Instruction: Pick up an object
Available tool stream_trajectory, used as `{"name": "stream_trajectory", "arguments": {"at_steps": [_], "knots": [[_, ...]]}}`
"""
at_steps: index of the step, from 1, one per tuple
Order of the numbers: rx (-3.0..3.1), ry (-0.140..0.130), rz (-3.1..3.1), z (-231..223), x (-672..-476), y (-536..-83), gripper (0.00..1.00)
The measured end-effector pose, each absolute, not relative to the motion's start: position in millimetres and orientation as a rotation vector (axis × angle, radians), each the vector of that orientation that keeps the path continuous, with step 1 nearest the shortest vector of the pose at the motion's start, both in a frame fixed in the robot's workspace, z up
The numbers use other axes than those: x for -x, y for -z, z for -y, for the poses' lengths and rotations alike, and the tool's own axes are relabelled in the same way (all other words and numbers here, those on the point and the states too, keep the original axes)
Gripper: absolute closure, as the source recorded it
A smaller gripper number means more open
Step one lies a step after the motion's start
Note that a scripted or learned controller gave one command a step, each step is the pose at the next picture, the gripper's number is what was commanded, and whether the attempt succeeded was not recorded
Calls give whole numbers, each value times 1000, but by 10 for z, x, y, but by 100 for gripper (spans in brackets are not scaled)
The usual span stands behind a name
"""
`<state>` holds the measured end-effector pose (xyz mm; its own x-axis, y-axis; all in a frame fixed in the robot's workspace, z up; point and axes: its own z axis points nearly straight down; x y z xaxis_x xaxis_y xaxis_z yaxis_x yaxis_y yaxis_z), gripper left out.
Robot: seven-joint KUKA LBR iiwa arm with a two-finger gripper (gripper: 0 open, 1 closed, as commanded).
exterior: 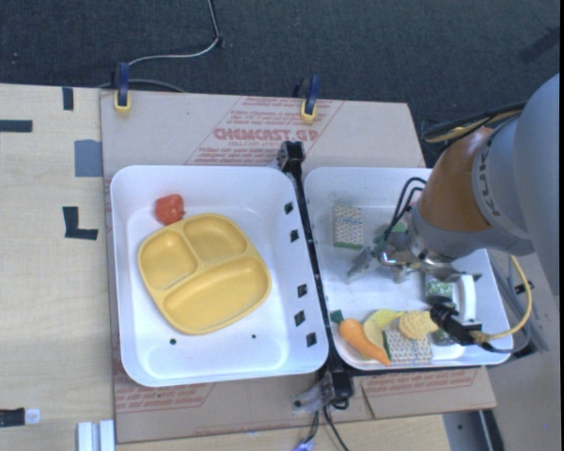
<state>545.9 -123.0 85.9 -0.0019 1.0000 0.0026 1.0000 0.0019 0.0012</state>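
Nearest the lens, along the front wall of the right bin [479,360], a small heap: toy carrot [362,339], a pale green slice [380,320], a round yellow cracker-like piece [415,325] atop a speckled sponge block [409,348]. Carrot's long axis runs from upper left to lower right, stem end toward the divider. My gripper [374,259] hangs mid-bin, pointing left; whether it is parted or closed I cannot tell, and nothing readable sits in it. A second speckled sponge [348,225] lies just up and left of the tip, near but apart, the closest candidate; the front heap lies below and slightly right. A small green-printed item [441,289] rests beside my wrist, partly masked by cabling. Left bin [132,346] holds a yellow divided plate [204,272] with a red toy [169,209] off its upper left corner, well apart from me. My wrist and arm cover the bin's right-hand floor.
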Motion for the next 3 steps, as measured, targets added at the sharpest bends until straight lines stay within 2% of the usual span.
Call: {"name": "stream_trajectory", "arguments": {"at_steps": [1,2,3], "knots": [[2222,2,2227,971,-5991,-848,0],[2217,6,2227,1794,-6695,-848,0],[2220,0,2224,1306,-6078,-852,0]]}}
